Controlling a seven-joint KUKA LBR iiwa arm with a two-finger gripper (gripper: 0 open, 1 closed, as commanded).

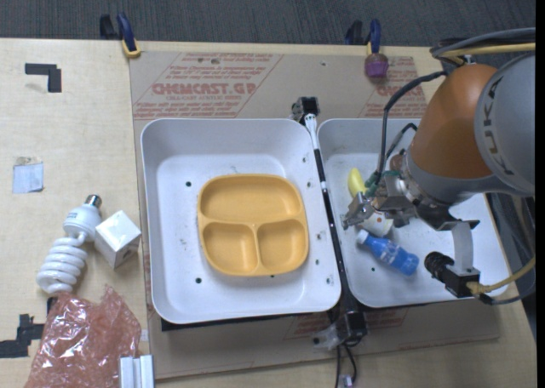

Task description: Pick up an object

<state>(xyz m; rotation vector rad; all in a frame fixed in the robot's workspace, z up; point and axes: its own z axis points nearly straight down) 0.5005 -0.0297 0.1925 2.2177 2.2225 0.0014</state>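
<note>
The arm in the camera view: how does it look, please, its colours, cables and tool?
The arm is grey with a broad orange band and dark lettering on the grey shell. Thin black cables loop beside the wrist. The tool is small, metallic, with dark parts.

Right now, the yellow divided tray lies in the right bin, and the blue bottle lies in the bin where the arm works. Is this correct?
Not quite. The camera view shows the yellow divided tray in the left bin, not the right one. The rest holds: the blue bottle lies in the right bin, where the arm works.
</note>
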